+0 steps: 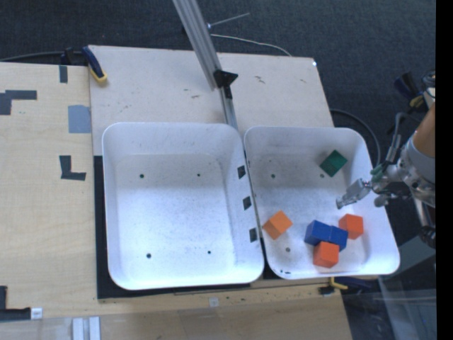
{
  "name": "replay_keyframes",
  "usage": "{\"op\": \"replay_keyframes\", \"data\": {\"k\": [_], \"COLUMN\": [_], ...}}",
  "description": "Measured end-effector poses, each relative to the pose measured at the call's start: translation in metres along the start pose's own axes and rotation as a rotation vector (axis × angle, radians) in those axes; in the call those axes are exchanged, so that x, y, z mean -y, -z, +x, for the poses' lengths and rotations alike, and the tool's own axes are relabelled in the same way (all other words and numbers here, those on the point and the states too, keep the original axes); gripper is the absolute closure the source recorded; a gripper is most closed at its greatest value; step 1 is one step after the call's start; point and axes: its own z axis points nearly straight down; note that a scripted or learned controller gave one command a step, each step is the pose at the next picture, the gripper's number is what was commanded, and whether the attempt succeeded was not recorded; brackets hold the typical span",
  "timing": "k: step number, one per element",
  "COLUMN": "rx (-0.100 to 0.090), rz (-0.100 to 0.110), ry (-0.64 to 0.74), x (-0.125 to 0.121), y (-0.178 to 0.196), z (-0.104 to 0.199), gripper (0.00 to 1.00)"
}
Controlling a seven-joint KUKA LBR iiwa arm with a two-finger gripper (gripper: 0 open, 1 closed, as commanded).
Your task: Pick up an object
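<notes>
The right bin (297, 137) holds several blocks: a green one (333, 163) toward the back, an orange one (277, 224) near the divider, and a blue one (325, 234) at the front. Two red-orange cubes flank the blue block, one at its right (351, 225) and one in front of it (326, 253). My gripper (365, 197) hangs over the bin's right side, above and just behind the right red-orange cube. It is open, with nothing between its fingers (349, 197).
The left bin (113, 190) sits beside the right one. A slanted metal rail (202, 44) runs from the top of the view down to the bins' shared wall. A cable (368, 129) loops behind the right bin.
</notes>
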Motion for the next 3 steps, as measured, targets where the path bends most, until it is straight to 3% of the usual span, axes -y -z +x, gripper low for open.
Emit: {"op": "replay_keyframes", "data": {"k": [1,2,3], "rx": [0.004,0.004,-0.002], "rz": [-0.010,-0.009,0.008], "ry": [0.000,0.001,-0.001], "x": [0.003,-0.026,-0.004], "y": [-0.107,0.006,-0.120], "z": [0.024,0.018,0.036], "gripper": [0.00,0.00,0.00]}}
